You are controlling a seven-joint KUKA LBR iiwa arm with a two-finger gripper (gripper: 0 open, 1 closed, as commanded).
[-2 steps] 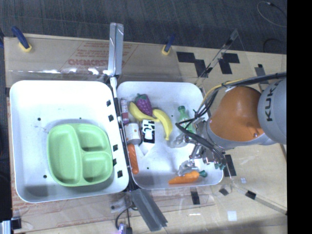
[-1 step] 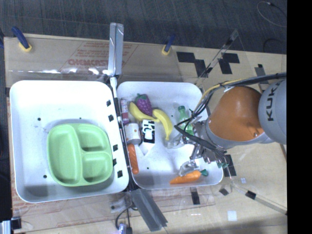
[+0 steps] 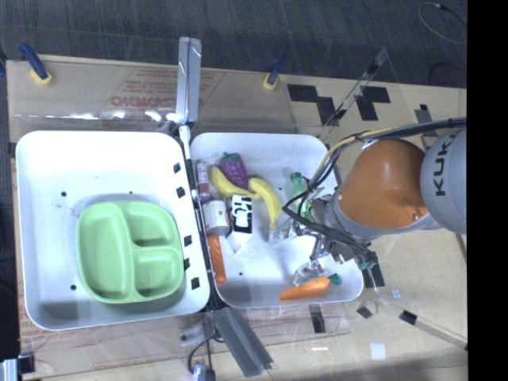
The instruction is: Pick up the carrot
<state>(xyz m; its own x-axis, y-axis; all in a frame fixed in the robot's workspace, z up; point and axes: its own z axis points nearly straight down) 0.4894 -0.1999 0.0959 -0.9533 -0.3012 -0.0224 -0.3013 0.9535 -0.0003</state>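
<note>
The carrot (image 3: 304,290), orange with a small green top at its right end, lies flat along the front wall of the right bin (image 3: 262,298). My gripper (image 3: 311,271) hangs directly over the carrot's right half, very close to it or touching it. The orange-banded wrist (image 3: 379,185) reaches in from the right and hides the bin's right side. The carrot still rests on the bin floor.
Also in the right bin are purple grapes (image 3: 232,165), two bananas (image 3: 267,199), a black-and-white box (image 3: 241,213), a small can (image 3: 214,217), a green bottle (image 3: 297,182) and another orange item (image 3: 216,259) by the left wall. A green divided plate (image 3: 131,251) sits in the left bin.
</note>
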